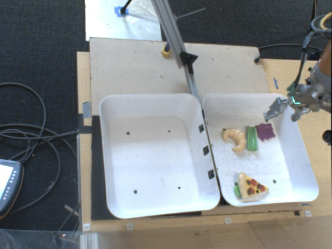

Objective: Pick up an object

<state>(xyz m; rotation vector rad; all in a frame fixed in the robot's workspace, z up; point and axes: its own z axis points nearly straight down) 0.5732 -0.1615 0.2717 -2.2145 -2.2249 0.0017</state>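
Nothing has been picked up yet, as far as the view shows. The gripper (282,109) hangs over the far right part of the right bin (306,165), near that bin's far edge and toward the worktop's (228,69) right side, with the arm coming in from the right edge. Whether the gripper is open or closed cannot be told at this slant and size, and no object can be seen in it. The candidates all lie in the right bin: a purple toy (265,132) sits just below and a little to the left of the gripper, closest to it; a green piece (251,138) lies just beside the purple toy on its left; a tan croissant-shaped toy (235,139) lies just left of the green piece, toward the middle of the bin. A pizza-slice toy (251,187) rests well apart from these, near the bin's near edge. The left bin (111,154) holds none of these toys. In my judgement the task is at its approach stage: the descent, the closing on one object and the lift are all left to do, with the purple toy the likeliest target given where the gripper hangs.
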